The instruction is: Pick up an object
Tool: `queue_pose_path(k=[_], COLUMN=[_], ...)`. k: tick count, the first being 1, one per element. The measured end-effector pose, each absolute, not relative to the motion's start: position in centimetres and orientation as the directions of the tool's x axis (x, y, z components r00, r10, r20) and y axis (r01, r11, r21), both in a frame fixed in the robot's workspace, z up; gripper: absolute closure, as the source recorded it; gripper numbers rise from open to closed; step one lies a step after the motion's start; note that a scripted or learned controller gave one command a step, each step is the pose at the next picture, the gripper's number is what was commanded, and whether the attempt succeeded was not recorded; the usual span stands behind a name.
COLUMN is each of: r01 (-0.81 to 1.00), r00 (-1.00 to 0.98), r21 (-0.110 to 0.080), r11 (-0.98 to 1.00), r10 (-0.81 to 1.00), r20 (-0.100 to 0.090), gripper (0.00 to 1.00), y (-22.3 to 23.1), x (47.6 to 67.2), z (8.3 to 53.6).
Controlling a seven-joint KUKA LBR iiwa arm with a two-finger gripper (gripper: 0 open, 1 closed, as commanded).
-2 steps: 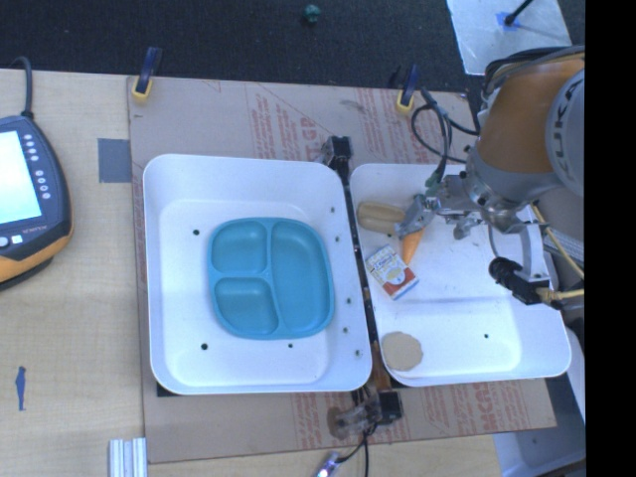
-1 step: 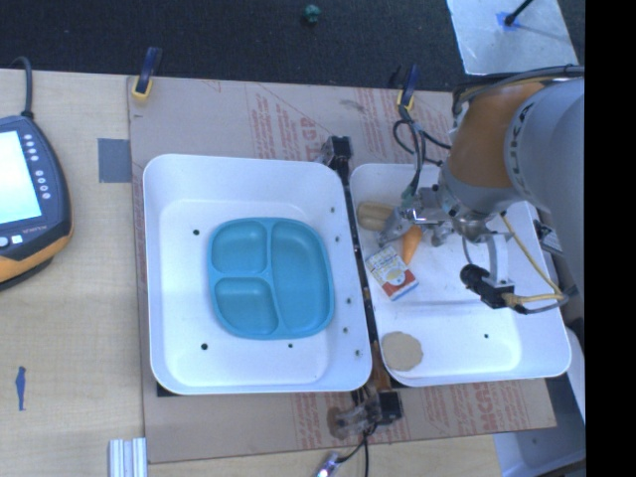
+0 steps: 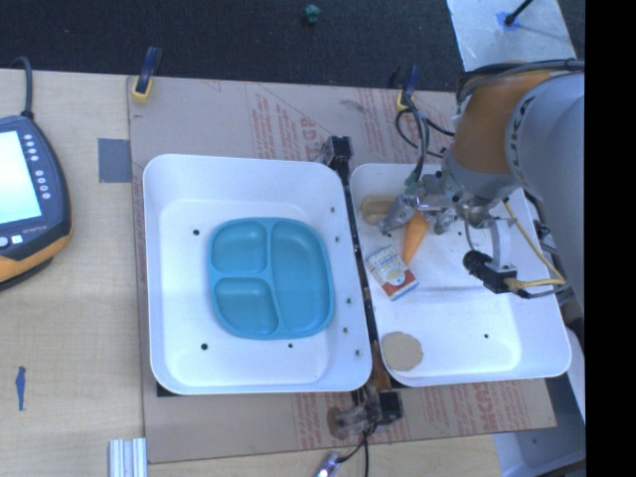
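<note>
In the right bin (image 3: 537, 361), the gripper (image 3: 417, 217) closes on an orange carrot (image 3: 413, 238), which hangs tilted between its fingers, above a small carton (image 3: 391, 272) lying beside it.

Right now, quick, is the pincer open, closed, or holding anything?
Pincer: over the right bin by the orange carrot-shaped piece; open or closed cannot be told.

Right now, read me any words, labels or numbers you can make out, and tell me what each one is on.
No text can be read.
Red print on the cardboard sheet: too blurred.
Small carton in the right bin: label too small.
Pendant screen and buttons: nothing legible.
</note>
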State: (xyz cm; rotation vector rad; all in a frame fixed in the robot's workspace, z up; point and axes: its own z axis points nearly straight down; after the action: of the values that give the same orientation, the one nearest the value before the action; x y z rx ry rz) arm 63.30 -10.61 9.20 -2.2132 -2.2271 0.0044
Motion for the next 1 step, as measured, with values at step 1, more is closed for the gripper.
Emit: queue_pose_path(k=[1], r01=[1.0], r00=[-0.008], r21=[-0.005], r11=[0.008], r10=[1.0], r20=[-0.001], gripper=[1.0], y=[-10.67], x=[63.31], z=[10.22])
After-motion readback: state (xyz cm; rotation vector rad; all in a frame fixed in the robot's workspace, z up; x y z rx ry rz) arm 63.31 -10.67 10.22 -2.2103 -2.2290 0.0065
